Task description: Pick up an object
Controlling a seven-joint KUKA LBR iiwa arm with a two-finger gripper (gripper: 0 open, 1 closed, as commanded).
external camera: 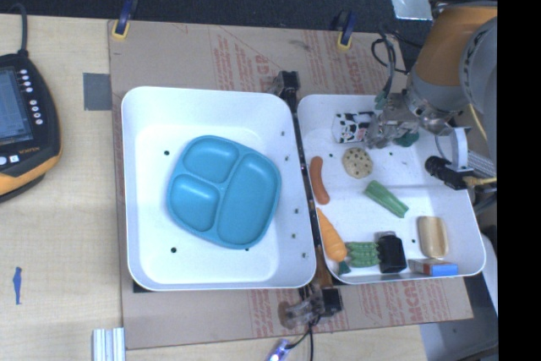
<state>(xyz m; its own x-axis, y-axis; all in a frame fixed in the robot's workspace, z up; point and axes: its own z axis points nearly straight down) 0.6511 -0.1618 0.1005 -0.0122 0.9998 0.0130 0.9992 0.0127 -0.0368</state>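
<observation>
the gripper (385,131) hangs low over the far end of the right bin (473,245); whether it is open or closed i cannot tell, and nothing visibly sits in it. a black-and-white toy (347,128) lies just beside it toward the bin's far left corner. a round cookie (357,162) is near, toward the near edge. a green piece (386,199) lies slantwise mid-bin with open room around it. a sausage (319,180) and carrot (331,237) hug the left wall. the left bin (144,182) holds a blue plate (224,192).
</observation>
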